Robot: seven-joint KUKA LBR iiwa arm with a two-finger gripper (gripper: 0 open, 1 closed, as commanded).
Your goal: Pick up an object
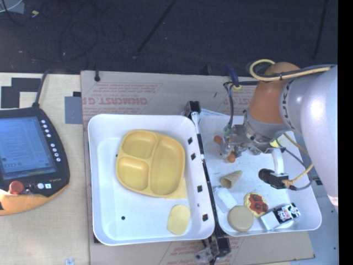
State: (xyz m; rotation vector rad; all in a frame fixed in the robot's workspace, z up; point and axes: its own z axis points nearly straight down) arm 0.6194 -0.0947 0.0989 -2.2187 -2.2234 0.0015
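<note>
arm low over the right bin

cardboard sheeting covers the bench under two white bins set side by side. the task names no single object; the right bin (309, 217) holds several: a small orange-red piece (231, 157) at about ten o'clock in that bin, a toy ice-cream cone (231, 178) near its middle, a tan disc (240, 218) and a pizza slice (256, 202) toward six o'clock, a black-and-white block (285, 212) at five. the gripper (233, 143) hangs at eleven o'clock of the bin, just beside the orange-red piece; whether its jaws are spread or pressed cannot be told. the left bin (102, 203) holds a yellow divided plate (150, 162) and a pale yellow disc (178, 219). at nine o'clock lies a teach pendant (30, 156).
</note>
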